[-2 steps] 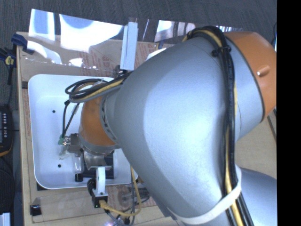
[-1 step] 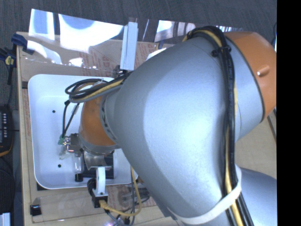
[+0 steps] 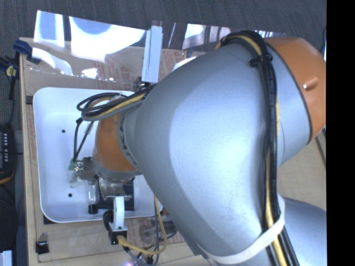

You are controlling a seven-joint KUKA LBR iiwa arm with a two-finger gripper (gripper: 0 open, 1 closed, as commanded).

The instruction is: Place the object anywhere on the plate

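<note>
The object and plate cannot be made out; the arm point(image 3: 222, 143) covers most of the worktop point(image 3: 61, 243). The gripper point(image 3: 108, 201) hangs low over the near edge of the left bin point(image 3: 50, 121); its state cannot be told. Cables point(image 3: 100, 105) loop above the wrist.

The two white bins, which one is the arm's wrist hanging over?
The left bin: the wrist hangs above its floor. The right bin lies mostly hidden behind the arm's grey body.

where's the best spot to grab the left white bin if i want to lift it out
Probably the white bin's left rim, coming from the left: that raised lip is bare there, while the arm overhangs its right part.
</note>
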